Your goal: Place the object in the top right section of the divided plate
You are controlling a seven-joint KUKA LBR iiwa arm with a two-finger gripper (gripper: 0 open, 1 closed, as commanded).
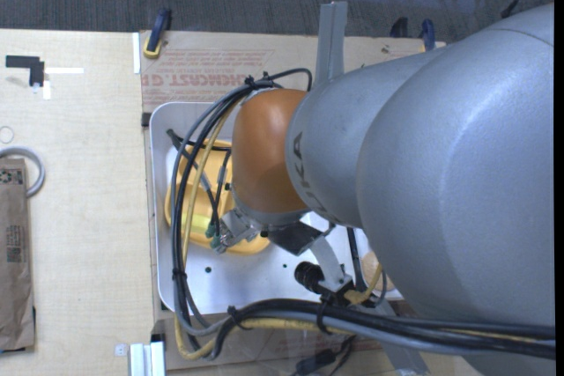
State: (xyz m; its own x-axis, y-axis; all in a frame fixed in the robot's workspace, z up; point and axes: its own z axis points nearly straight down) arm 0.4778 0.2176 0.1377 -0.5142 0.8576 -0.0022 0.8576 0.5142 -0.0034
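A yellow divided plate [196, 189] lies in the left white bin [163, 216]. The arm's orange band [264, 154] and grey body hang right over it and cover most of it, so only the plate's left part and lower rim show. The gripper is hidden under the wrist, somewhere above the plate. Black cables loop around the wrist and across the plate. The plate's top right section is covered by the arm. I cannot make out the object to be placed.
A brown paper bag [16, 251] lies at the far left on the wooden bench. A blue-and-yellow clamp [157, 33] holds the cardboard behind the bin. A bit of tan object [370, 264] peeks out under the arm in the right bin.
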